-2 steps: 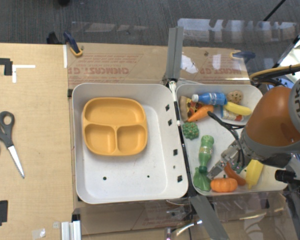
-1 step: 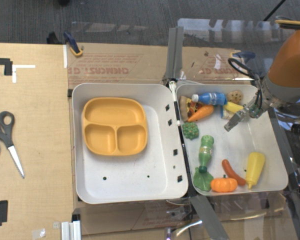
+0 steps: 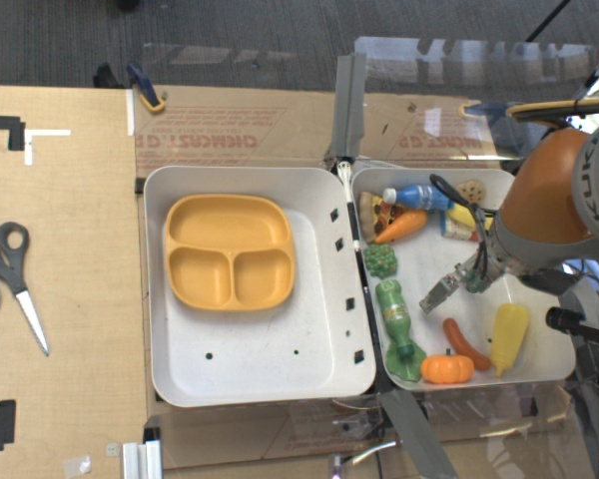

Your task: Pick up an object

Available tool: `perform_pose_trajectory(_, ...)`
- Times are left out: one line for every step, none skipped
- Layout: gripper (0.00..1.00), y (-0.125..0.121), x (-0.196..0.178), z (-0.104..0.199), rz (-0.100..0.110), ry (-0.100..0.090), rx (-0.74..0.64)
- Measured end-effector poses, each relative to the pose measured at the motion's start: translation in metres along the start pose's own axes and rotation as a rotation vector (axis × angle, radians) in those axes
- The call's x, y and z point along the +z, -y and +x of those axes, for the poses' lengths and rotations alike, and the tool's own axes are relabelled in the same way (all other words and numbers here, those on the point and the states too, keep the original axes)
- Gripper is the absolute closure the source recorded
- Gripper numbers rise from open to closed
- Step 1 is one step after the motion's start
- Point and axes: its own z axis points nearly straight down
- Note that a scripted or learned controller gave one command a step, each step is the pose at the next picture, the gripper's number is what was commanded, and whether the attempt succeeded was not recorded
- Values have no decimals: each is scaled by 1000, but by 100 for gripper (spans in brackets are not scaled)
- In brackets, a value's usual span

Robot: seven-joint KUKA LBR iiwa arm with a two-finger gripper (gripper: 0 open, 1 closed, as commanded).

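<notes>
The bench (image 3: 60, 297) is a wide tan board, and on it sit two shallow white bins side by side. The left bin (image 3: 250, 367) carries a yellow plate (image 3: 230, 251) with three compartments, lying toward its far left corner. The arm (image 3: 544, 203) comes in from the right, its orange band hanging over the right bin (image 3: 549, 367). Its claw (image 3: 447, 292) points down and to the left over a bare patch in the middle of that bin; from here I cannot tell how far it is open, and nothing shows in its grip.

The objects to pick lie around it. A green bottle (image 3: 396, 327) runs along the left wall, with a green broccoli piece (image 3: 380, 260) just beyond it. A yellow squeeze bottle (image 3: 507, 335) lies near the right wall, a red sausage (image 3: 464, 343) beside it, and a small orange pumpkin (image 3: 447, 368) at the near edge. A carrot (image 3: 401, 227) and a blue bottle (image 3: 419, 197) crowd the far corner.

Scissors (image 3: 18, 279) rest on the bench, well left.
</notes>
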Motion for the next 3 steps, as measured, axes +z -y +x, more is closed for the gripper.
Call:
perform_pose_trajectory(0,42,1,43,1,-2,56)
perform_pose_trajectory(100,42,-8,43,0,-1,54)
perform_pose_trajectory(100,-14,-147,80,1,1,193)
